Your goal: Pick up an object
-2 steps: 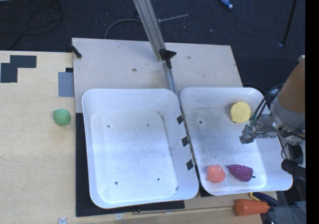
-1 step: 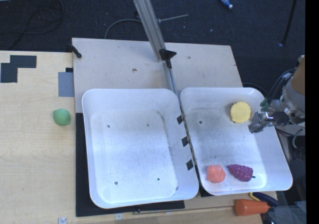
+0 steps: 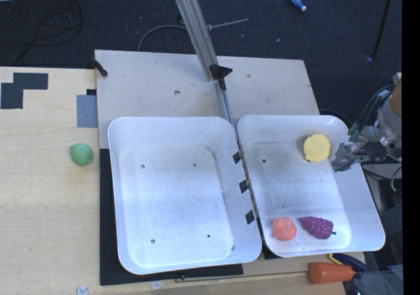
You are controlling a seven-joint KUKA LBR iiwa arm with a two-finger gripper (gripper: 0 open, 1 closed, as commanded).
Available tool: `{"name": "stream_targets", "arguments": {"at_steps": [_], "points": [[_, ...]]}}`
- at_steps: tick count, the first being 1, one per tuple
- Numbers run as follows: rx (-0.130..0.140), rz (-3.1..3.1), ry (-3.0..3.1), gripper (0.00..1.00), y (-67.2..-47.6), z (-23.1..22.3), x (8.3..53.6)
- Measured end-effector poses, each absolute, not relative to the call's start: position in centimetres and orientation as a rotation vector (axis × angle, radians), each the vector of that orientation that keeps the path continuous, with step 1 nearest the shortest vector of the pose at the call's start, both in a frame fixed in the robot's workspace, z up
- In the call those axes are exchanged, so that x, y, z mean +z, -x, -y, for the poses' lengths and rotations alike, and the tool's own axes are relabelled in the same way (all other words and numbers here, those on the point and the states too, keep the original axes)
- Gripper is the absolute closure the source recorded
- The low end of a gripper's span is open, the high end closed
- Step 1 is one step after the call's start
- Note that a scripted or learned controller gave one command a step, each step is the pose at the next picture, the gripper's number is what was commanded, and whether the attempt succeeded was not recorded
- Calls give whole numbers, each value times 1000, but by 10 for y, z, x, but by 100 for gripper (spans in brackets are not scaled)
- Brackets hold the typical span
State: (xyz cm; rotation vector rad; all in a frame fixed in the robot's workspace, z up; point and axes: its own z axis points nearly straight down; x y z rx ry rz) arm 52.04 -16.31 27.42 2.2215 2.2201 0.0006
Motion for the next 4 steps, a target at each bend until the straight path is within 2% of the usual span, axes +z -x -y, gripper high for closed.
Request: {"name": "stream_targets", "arguments": {"at_steps": [3,4], "points": [[-1,-2225,-2219,100,-570,16,259],[0,-2226,-2218,100,-577,-40,261]]}}
